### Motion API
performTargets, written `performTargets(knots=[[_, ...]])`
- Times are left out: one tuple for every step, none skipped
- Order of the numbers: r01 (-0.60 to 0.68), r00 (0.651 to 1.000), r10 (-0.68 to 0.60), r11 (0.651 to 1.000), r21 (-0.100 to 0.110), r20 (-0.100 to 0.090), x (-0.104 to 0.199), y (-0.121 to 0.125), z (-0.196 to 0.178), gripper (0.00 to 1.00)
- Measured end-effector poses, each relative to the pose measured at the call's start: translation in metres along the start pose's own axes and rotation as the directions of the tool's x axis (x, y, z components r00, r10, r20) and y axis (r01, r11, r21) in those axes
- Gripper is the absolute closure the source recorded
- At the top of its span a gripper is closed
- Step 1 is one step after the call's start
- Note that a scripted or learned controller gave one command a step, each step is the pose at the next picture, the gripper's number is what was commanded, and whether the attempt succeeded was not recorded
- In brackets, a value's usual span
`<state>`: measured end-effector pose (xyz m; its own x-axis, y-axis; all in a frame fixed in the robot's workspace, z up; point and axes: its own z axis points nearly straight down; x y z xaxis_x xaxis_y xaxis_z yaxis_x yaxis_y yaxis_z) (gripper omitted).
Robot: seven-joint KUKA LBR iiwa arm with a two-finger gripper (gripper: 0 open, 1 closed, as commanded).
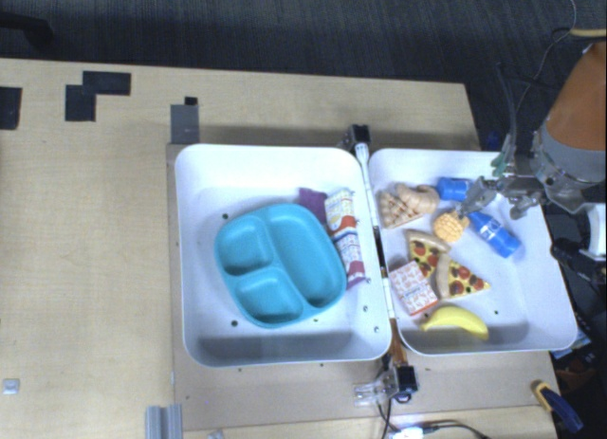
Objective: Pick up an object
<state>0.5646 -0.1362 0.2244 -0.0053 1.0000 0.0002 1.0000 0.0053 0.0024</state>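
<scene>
Overhead slanted view of a pale wood desk [85, 266] w/ two shallow white bins side by side. The grey arm w/ orange band reaches in from the right; its gripper [495, 192] hangs over the far-right part of the right bin [560, 333]. The jaws' state is too small and cluttered to tell.

Nearest candidate to pick: a blue bottle [495, 235] lying on its side just below the gripper, near the bin's right wall. Looks like light, stiff plastic, smooth and round, so likely to roll or slip; best taken across its middle, probably.

Other toy food lies to its left: corn cob [449, 228], two pizza slices [446, 271], a waffle [411, 287], a banana [455, 321] at the near edge, a tan bunch [406, 202] at the far side, plus a small blue item [453, 188]. All packed close, some touching.

The left bin [194, 238] holds a teal divided plate [280, 265] and a wrapped packet [346, 238] beside it.

Bin floors are smooth, glossy. Room beyond the desk is dark carpet [285, 1].
</scene>
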Motion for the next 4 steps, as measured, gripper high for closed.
performTargets(knots=[[-0.001, 1.0, 0.001, 1.0, -0.02, 0.002, 0.035, 0.059, 0.121, 0.0], [0.001, 1.0, -0.001, 1.0, -0.02, 0.001, 0.036, 0.059, 0.111, 1.0], [0.001, 1.0, -0.001, 1.0, -0.019, 0.001, 0.036, 0.059, 0.111, 0.0], [0.002, 1.0, -0.002, 1.0, -0.016, 0.0, 0.036, 0.059, 0.101, 1.0]])
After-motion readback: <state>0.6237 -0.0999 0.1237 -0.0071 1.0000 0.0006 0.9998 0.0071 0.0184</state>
